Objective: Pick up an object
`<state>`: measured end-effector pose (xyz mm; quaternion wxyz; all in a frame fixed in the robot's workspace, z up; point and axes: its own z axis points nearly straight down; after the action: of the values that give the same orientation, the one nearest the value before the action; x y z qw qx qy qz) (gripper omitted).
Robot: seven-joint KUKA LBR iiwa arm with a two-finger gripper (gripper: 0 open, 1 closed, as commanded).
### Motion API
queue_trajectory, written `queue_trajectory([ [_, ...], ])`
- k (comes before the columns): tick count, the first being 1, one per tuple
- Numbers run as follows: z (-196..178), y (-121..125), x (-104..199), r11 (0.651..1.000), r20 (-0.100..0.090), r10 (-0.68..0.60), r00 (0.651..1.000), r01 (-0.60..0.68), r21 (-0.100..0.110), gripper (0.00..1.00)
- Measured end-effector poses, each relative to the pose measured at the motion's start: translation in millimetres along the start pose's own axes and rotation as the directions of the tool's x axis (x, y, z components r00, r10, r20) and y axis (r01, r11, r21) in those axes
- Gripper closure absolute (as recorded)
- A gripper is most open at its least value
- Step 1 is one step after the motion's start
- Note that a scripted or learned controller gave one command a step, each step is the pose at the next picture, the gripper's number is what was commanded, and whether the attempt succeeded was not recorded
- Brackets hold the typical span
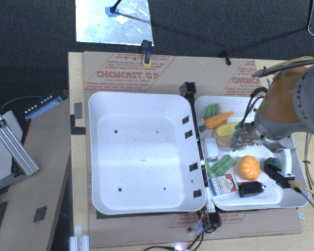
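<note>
**A:** White plastic takes up most of the bench (78, 140): the left bin (141, 150), well away from the claw (244, 138), and the right bin (288, 200), which the arm (290, 101) has reached into. Where's the claw sitting?

**B:** Low in the upper half of the right bin. The yellow piece (226, 129) is just beside it on the far-bin side, perhaps touching; the orange carrot (218, 120) and a green piece (212, 110) lie beyond that.

**A:** And on the near side?

**B:** The orange ball (249, 167) lies just in front of the claw, the green pods (223, 164) in front and toward the left bin, and farther out the small card packet (223, 184) and the black block (250, 189).

**A:** Is the claw holding anything?

**B:** I can't tell. It's dark and half hidden under the wrist, so its opening isn't readable, and I see nothing lifted with it.

**A:** So which step?

**B:** I'd judge it's at the descent or grasp attempt, most likely on the yellow piece. Next it needs a firm close on one item, then a straight lift without dragging its neighbours.
</note>
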<state>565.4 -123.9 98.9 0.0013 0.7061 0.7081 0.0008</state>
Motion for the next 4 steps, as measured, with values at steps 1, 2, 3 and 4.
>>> queue_trajectory([
  [1,0.4,-0.1,0.0,1.000,0.000,0.000,1.000,0.000,0.000,0.00],
  [2,13.4,38.9,22.2,1.000,0.006,-0.003,1.000,0.002,0.003,0.00],
  [3,2.5,39.1,22.8,1.000,0.002,0.000,1.000,0.000,-0.001,1.00],
  [4,-92.8,108.8,79.9,1.000,-0.002,-0.009,1.000,0.009,-0.014,1.00],
])
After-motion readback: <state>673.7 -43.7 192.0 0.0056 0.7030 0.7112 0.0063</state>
